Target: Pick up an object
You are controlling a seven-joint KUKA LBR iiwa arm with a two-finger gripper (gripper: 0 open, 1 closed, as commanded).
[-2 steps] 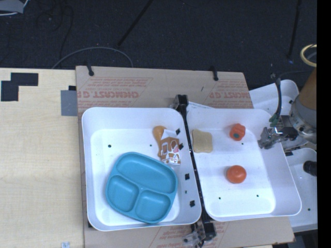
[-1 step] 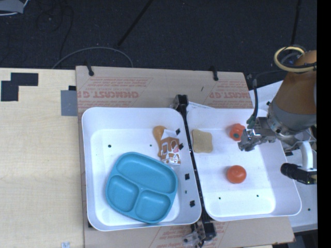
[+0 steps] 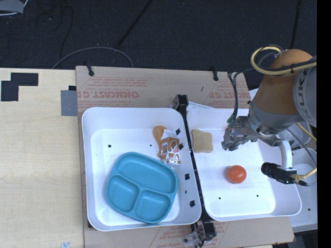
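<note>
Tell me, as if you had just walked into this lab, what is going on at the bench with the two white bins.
A grey robot arm reaches in from the right, and its gripper hangs over the right bin. Just below it lies a red tomato-like ball, and to its left a tan slice like bread. Nothing shows between the gripper's fingers, so no object is picked up yet. The left bin holds a blue divided plate, a crumpled wrapper and a small brown piece.

I read red print, upside down, on the cardboard sheet [image 3: 135, 89] at twelve o'clock: roughly "CHEMCAST GP".
</note>
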